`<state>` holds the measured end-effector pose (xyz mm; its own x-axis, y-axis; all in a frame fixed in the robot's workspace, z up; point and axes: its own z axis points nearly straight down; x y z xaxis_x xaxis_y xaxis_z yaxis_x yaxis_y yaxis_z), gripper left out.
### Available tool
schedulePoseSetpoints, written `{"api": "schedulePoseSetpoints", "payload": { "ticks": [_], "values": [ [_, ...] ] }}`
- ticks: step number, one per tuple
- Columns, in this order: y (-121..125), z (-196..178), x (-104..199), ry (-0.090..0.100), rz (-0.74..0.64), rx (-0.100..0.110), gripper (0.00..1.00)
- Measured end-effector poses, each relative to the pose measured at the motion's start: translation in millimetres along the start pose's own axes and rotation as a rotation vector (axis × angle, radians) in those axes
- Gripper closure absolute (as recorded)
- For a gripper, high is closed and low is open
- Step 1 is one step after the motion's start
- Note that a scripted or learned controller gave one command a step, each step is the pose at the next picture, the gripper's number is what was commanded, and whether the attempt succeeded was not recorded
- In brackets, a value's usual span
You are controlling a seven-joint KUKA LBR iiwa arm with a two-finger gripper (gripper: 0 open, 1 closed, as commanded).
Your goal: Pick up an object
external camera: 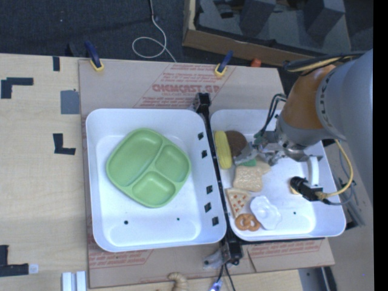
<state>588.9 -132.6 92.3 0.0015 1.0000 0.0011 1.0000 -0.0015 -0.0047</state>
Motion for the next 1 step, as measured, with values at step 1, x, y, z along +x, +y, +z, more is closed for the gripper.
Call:
{"api": "schedulePoseSetpoints", "payload": {
  "ticks": [1],
  "values": [
    [37.2,7.9,14.5,-0.02,0.005,-0.001,0.0]
  ]
}}
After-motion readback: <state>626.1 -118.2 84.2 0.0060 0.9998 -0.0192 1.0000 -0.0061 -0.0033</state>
